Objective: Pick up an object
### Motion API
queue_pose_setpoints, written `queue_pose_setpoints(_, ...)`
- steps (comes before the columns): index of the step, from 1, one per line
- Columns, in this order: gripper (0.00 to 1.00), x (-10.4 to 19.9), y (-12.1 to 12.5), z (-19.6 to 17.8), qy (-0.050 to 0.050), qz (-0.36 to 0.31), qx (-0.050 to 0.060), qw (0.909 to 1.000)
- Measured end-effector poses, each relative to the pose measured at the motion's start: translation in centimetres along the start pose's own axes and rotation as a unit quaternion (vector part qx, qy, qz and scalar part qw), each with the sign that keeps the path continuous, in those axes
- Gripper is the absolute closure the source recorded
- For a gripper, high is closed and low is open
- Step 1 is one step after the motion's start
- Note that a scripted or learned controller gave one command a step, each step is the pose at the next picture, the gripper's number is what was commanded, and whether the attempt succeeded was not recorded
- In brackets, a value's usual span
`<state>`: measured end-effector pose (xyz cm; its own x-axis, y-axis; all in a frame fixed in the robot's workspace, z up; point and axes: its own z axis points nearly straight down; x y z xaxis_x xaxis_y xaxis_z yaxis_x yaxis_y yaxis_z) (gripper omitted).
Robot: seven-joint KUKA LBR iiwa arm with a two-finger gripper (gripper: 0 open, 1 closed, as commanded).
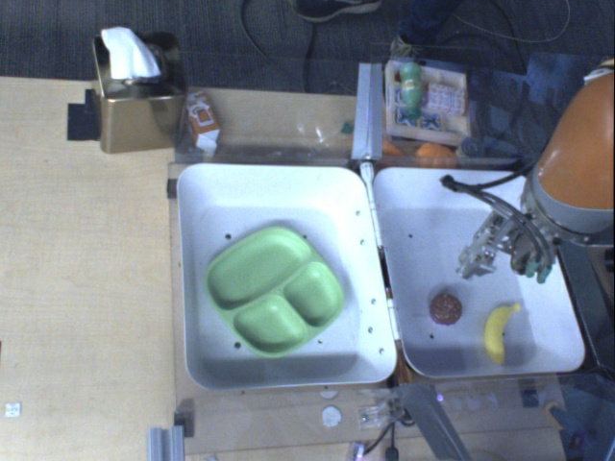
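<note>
**Right bin, approach step: claw above two candidate objects, nothing held**

Item 1. Claw [504, 253], grey metal, two-fingered, on the grey arm with the orange band. It hangs over the shallow white right-hand bin [423, 209]. Whether its fingers stand apart or together cannot be told; they blur into one cluster. Nothing is seen between them.

Item 2. Small round dark-brown textured object [445, 307], lying on the bin floor below and to the left of the claw, near it but apart.

Item 3. Small yellow curved banana-shaped object [497, 330], lying just below the claw, apart from it and beside Item 2.

Item 4. Green three-compartment moulded plastic tray [276, 288], in the shallow white left-hand bin [202, 209], well to the left of the claw.

Step in hand, as judged: approach before a grasp, with no pick made. The next move calls for settling on Item 2 or Item 3, centring the claw over it, descending and closing. The banana shape is likely easiest gripped across its narrow width.

Writing: a printed card or box [429, 96] lies on the worktop beyond the claw, and a small orange-and-white carton [201, 121] far to its left; print on both is too small to read.
</note>
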<state>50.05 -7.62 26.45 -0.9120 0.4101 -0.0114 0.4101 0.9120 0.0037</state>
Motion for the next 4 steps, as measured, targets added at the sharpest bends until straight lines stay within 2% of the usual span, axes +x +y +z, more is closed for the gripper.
queue_pose_setpoints(1, 1.00, -4.1, -12.4, 7.6, 0.003, 0.175, 0.002, 0.9845)
queue_pose_setpoints(2, 1.00, -1.0, -4.7, 3.4, 0.001, 0.074, 0.001, 0.9973)
queue_pose_setpoints(3, 1.00, 2.5, 5.3, 6.1, 0.004, -0.061, 0.000, 0.9981)
queue_pose_setpoints(4, 1.00, -6.6, 0.4, -3.3, -0.002, -0.148, -0.001, 0.9890)
